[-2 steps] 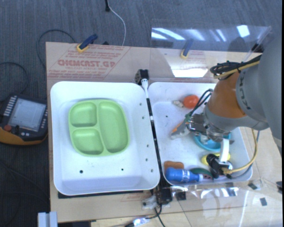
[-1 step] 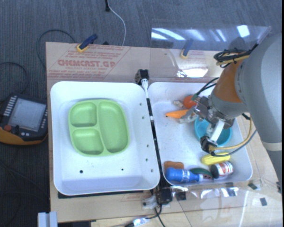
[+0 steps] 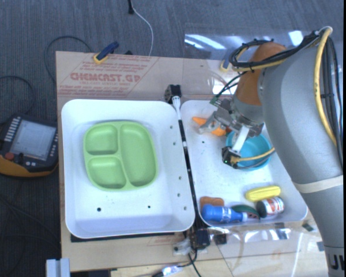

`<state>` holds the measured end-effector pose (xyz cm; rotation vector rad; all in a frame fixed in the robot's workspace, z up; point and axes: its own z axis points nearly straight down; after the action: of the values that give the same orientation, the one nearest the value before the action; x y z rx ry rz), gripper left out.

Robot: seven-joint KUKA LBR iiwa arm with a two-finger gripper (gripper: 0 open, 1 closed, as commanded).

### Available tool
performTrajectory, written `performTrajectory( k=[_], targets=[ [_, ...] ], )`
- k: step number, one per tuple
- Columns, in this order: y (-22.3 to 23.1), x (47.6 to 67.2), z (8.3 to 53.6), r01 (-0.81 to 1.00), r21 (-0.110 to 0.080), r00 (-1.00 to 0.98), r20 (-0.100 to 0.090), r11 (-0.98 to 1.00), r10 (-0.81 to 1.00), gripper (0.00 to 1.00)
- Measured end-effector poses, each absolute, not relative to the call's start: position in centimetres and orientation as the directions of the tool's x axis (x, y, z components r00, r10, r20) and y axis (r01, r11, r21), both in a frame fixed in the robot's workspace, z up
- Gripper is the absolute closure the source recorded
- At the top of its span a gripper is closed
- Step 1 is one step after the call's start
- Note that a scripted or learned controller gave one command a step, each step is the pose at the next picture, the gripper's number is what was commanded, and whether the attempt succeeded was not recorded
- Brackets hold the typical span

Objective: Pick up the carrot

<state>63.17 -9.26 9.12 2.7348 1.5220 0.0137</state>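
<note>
Nearest the camera loomed the grey arm point(image 3: 303, 105), which filled the right side and crossed above the right bin point(image 3: 205, 175). Going from the left, a teach pendant point(image 3: 26, 146) lay on the carpet beside the bench, and the left bin point(image 3: 75, 212) held a green divided plate point(image 3: 120, 154). A blue-and-yellow clip point(image 3: 105, 51) sat at the far edge of the cardboard sheet under the bins. Along the right bin's near wall lay a small brown piece point(image 3: 211, 201), a blue bottle point(image 3: 222, 214), a can with a red label point(image 3: 270, 206) and a yellow block point(image 3: 262, 193) just behind it. A teal bowl point(image 3: 256, 153) stood at that bin's right side, partly covered by the wrist. The carrot point(image 3: 199, 120) lay in the far part of the right bin, near the divider, with the gripper point(image 3: 214, 124) right at its right-hand end, touching or almost so. Whether the jaws were apart or together, I could not tell, since the metal parts blurred into each other there; the carrot did not visibly sit between them.
</note>
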Motion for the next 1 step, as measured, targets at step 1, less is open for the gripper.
performTrajectory(
  k=[1],
  targets=[
    [-9.55,63.26,10.58,0.85,0.017,0.526,-0.004,-0.526,0.85,1.0]
  ],
)
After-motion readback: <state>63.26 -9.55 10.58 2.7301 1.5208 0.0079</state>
